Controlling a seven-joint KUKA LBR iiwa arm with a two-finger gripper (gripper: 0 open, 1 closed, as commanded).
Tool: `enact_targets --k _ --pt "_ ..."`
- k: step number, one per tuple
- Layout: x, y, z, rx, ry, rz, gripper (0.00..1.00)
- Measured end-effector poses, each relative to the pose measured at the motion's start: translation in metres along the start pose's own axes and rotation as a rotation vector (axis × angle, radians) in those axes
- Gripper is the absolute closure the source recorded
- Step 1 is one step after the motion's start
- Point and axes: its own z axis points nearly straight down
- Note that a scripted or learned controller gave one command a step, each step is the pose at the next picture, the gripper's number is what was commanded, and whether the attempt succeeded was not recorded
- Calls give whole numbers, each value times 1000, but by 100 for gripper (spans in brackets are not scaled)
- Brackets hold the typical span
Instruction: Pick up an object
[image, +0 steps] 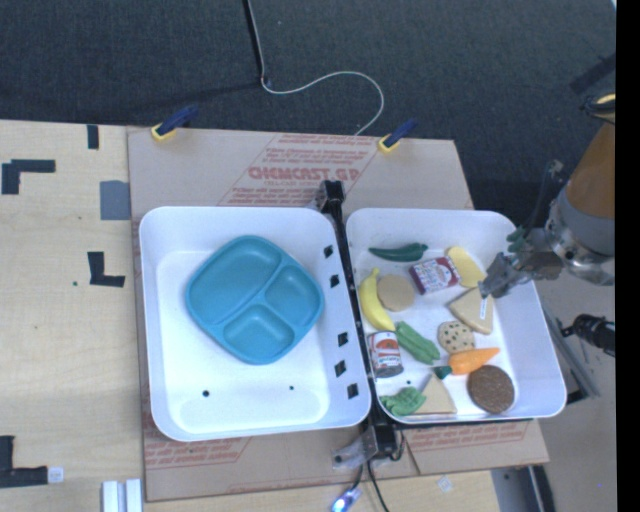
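Note:
The right bin (530, 330) holds several toy foods: a green pepper (398, 252), a yellow lemon (465, 265), a red packet (432, 274), a banana (375, 302), a tan round (396, 293), a cheese wedge (473, 311), a cookie (455, 336), a green pickle (418, 343), a carrot (471, 361), a small can (386, 354), a brown patty (491, 389) and a sandwich wedge (434, 398). My gripper (496, 280) hangs over the bin's right side, just above and right of the cheese wedge, next to the lemon. Nothing is visibly held.
The left bin (170, 330) contains a blue divided plate (255, 298). A black divider (345, 290) runs between the bins. Both rest on cardboard (290, 175) with clamps at the back. A white cable (330, 85) loops behind. The arm's grey body (590, 215) stands at the right.

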Motion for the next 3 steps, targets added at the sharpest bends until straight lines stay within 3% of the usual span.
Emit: enact_targets --k 2,3 --pt "180 -29 63 7 4 -8 100" --pt "153 -47 -84 -16 0 1 100"
